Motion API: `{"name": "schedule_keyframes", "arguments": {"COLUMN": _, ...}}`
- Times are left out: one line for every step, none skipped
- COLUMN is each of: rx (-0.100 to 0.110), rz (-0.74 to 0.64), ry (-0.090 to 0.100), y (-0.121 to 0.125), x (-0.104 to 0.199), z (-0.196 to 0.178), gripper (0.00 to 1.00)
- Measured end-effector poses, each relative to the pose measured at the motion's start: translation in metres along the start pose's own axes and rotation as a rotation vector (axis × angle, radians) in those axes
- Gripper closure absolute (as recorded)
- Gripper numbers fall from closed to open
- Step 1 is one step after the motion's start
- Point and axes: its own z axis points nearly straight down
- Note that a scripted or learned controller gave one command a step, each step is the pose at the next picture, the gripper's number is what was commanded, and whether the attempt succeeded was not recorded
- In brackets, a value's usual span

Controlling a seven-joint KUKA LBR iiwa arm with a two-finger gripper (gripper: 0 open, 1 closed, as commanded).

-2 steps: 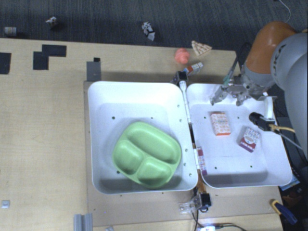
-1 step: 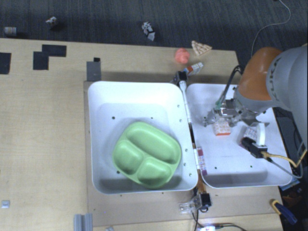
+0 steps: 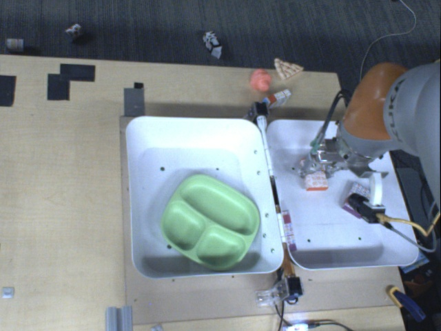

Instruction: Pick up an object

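A green divided plate [image 3: 210, 219] lies tilted in the left bin [image 3: 148, 150], toward its front. In the right bin [image 3: 331, 243], a small white object with an orange-red edge [image 3: 315, 180] rests on the floor near the back left. My gripper [image 3: 318, 164] is low in the right bin, directly above and behind that small object and very close to it. The grey arm with its orange band [image 3: 368, 109] reaches in from the right.
Behind the bins on the bench lie a pink ball [image 3: 260, 80], a tan wedge-shaped piece [image 3: 287, 68] and a small tube [image 3: 278, 98]. The wall between the two bins [image 3: 272, 185] runs just left of the gripper.
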Motion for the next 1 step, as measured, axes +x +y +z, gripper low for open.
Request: {"name": "schedule_keyframes", "arguments": {"rx": 0.009, "rz": -0.001, "ry": 0.002, "y": -0.1146, "x": 0.0552, "z": -0.0885, "gripper": 1.0}}
